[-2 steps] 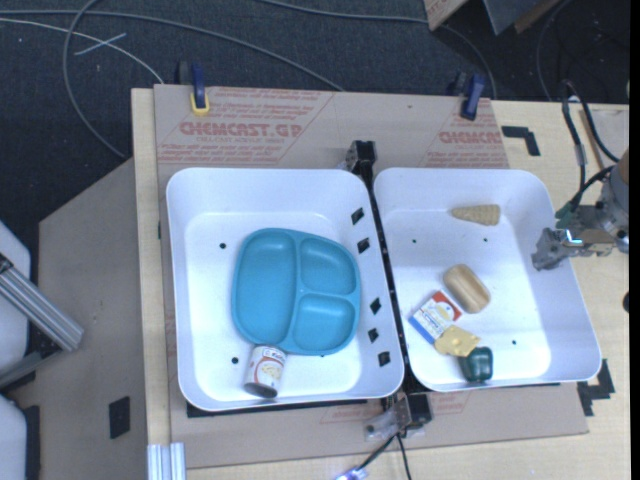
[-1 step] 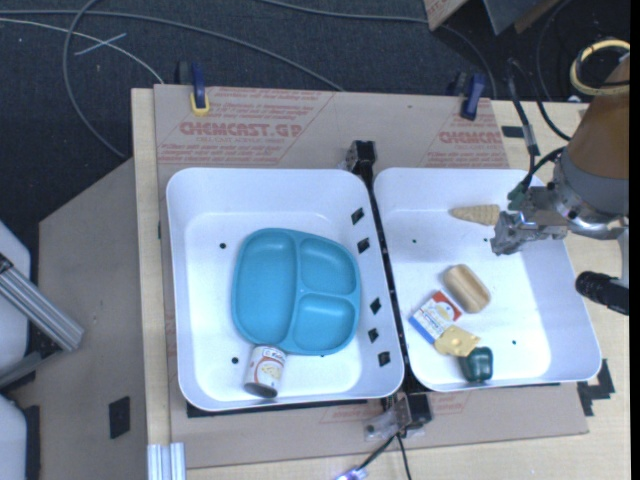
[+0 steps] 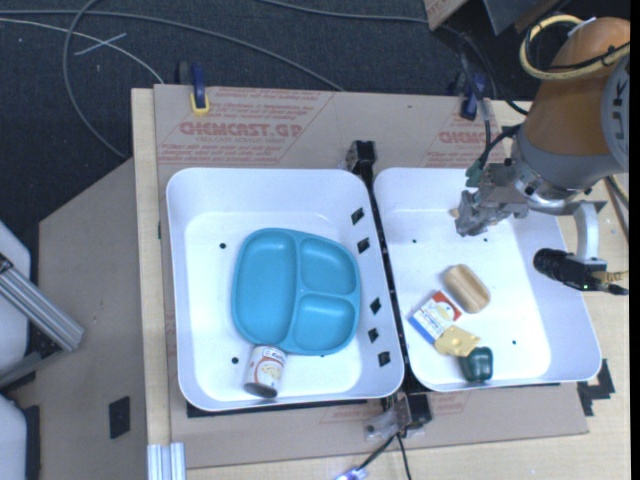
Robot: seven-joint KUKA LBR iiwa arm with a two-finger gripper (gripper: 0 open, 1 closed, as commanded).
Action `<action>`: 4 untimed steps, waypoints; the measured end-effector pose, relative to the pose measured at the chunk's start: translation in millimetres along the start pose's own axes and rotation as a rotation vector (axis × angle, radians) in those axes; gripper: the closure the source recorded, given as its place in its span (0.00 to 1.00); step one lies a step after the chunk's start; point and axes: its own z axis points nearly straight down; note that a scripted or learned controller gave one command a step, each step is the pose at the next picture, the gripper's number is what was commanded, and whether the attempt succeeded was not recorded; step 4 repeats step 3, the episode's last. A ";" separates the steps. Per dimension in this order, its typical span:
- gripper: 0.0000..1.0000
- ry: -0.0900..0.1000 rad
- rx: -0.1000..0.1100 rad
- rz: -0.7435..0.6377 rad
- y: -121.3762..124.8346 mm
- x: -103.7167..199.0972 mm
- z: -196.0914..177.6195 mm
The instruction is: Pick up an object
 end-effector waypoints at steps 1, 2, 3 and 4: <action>1.00 0.000 0.002 0.003 11.8 45.8 8.7; 1.00 0.000 0.001 0.002 27.7 89.4 -1.4; 1.00 0.001 0.001 0.000 48.9 148.9 4.3; 1.00 0.001 0.001 0.000 48.9 148.9 4.3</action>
